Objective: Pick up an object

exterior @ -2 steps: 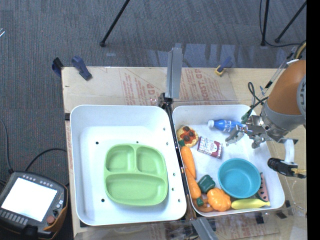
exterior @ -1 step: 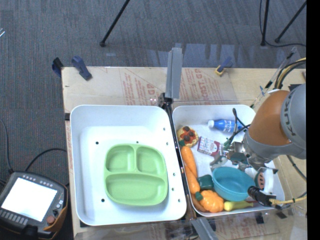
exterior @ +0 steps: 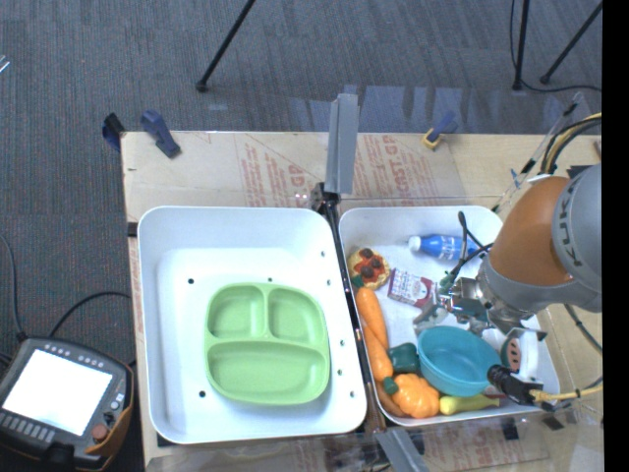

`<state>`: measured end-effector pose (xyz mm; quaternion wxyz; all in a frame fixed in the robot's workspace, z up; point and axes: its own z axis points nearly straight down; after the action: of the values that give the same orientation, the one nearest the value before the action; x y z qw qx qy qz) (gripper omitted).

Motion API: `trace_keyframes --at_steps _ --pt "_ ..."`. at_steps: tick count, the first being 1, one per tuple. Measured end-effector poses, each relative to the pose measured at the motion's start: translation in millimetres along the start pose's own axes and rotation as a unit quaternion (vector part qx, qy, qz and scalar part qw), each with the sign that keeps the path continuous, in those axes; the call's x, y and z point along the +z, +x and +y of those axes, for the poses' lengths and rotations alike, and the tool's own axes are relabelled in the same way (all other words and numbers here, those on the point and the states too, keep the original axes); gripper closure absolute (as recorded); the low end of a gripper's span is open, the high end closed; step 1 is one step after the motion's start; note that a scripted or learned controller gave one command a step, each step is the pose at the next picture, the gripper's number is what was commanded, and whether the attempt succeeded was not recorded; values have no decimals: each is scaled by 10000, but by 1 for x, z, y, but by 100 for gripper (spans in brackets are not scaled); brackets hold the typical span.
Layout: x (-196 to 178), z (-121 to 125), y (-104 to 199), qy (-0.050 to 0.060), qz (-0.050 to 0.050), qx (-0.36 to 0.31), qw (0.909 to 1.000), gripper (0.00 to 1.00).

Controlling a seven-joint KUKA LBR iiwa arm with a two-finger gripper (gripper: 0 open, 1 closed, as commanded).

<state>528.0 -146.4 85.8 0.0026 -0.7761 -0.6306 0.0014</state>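
Two white bins sit side by side on the bench. The left bin (exterior: 167, 264) holds a green divided plate (exterior: 265, 344) and nothing that needs picking; the right bin (exterior: 413, 216) is crowded with the things on offer.

Along its left wall lies an orange carrot (exterior: 373, 332), with a small round pizza toy (exterior: 371, 265) at its far end. A blue-and-white bottle (exterior: 439, 247) lies on its side near the far wall, and a dark red packet (exterior: 409, 286) rests between the bottle and the carrot. At the near end sit a blue bowl (exterior: 457, 358), an orange pepper (exterior: 417, 394), a dark green piece (exterior: 403, 358) just beside the bowl, and a yellow thing (exterior: 464, 402) that is probably a banana.

The gripper (exterior: 444, 305) hangs low over the middle of the right bin, just far of the bowl's rim and close to the red packet. Nothing is visibly between its fingers, and whether they are spread or pressed together I cannot tell (the metal parts blur into the clutter at this angle).

The likeliest targets, judging by position, are the packet or the bowl. The risks follow from that. The packet lies flat, so the tips may slide over it and close on air. The bowl's rim is smooth and curved, so a pinch could slip off or tip it onto the pepper. Crowding also means a descent may nudge neighbours instead of gripping one.
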Motion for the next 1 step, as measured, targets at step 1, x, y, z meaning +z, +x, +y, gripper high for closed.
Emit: trace_keyframes --at_steps 1 --pt "-1 -42 40 -23 -4 -1736 9848 0"
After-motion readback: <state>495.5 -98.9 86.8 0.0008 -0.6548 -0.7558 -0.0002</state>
